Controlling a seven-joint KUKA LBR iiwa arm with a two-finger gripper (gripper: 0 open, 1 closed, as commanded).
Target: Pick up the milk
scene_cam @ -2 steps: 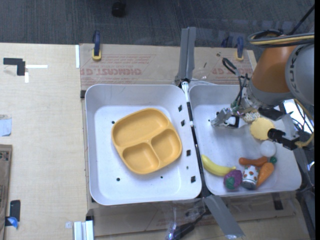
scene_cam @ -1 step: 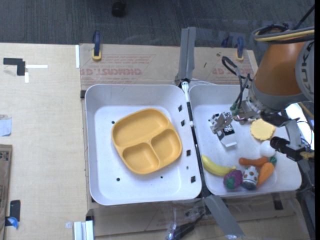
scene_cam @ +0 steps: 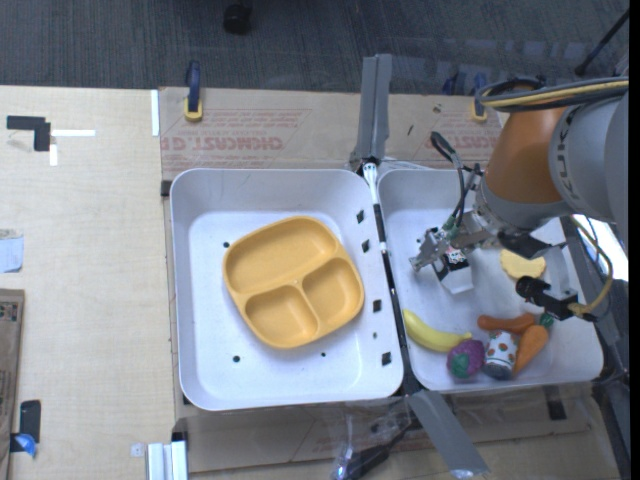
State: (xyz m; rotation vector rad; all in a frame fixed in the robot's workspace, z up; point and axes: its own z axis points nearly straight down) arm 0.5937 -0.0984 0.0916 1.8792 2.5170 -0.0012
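Note:
A small white carton, the milk [scene_cam: 458,276], lies in the right bin [scene_cam: 430,378] near its middle. My gripper [scene_cam: 436,253] hangs low over that bin, its tip just left of and above the carton and close against the carton's upper end. The grey arm with its orange band [scene_cam: 525,163] comes in from the right and hides part of the bin's back right corner. From this angle I cannot make out whether the carton sits inside the gripper or merely beside it.
Toy food lies along the right bin's front: a banana [scene_cam: 430,332], purple-green grapes [scene_cam: 463,359], a small red-and-white item [scene_cam: 500,354] and a carrot [scene_cam: 531,341]. A pale yellow piece [scene_cam: 523,265] lies right of the carton. The left bin [scene_cam: 200,218] holds a yellow divided plate [scene_cam: 292,281].

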